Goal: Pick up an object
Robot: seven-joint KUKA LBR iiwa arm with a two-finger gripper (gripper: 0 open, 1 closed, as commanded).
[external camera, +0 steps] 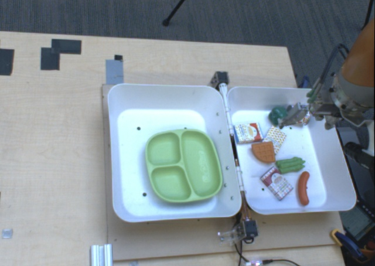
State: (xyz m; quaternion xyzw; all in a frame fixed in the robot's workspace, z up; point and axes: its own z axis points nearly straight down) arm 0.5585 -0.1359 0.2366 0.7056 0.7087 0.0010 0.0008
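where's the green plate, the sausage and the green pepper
green plate [184, 166]: camera view, on the divider between compartments
sausage [303, 188]: camera view, middle of its length
green pepper [290, 164]: camera view, middle of its body

I log the arm [357, 80] as grey-bodied with an orange band above the wrist, black cables looped beside it, and a small metallic gripper [300, 115] of pale and dark parts.

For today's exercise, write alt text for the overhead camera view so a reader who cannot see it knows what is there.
A gripper reaches from the right into the right bin, beside a dark green toy; below lie two small cartons, a cracker, a cookie, a green vegetable and a sausage. The left bin holds a green divided plate.
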